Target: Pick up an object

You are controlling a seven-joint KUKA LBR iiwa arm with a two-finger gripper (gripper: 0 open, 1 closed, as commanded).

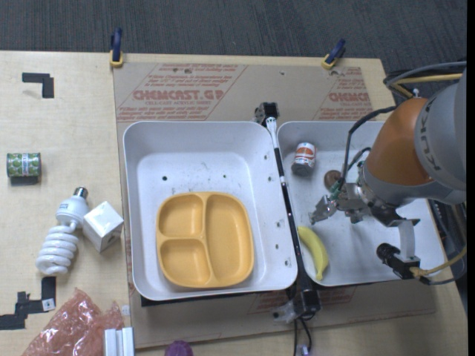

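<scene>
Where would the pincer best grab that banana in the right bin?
Probably across the banana's middle, coming straight down from above. It lies flat on the right bin's floor near the left wall; its thick, narrow, curved body suits fingers closing across its width.

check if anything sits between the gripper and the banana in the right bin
Nothing visible stands in the way. The gripper hangs over the right bin, and the banana lies just below it in the camera view with bare bin floor between them. The small can lies off toward the bin's far edge, away from that path.
</scene>
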